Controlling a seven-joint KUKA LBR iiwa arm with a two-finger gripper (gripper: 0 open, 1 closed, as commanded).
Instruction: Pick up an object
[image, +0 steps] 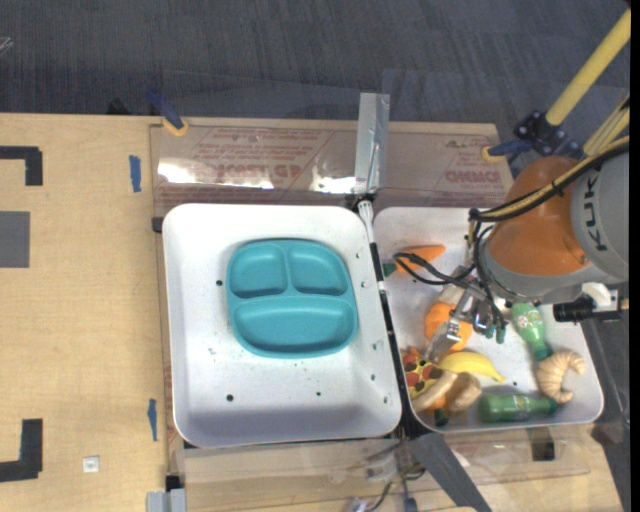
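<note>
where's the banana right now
The banana lies in the right bin, toward its front, just below the gripper, with the croissant to its right and a green bottle in front of it.

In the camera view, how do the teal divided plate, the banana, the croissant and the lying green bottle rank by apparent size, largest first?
1. Teal divided plate, by far the largest.
2. Lying green bottle and banana: they look about alike, and the banana is partly covered, so I leave them unranked.
3. Croissant, slightly smaller.
</note>
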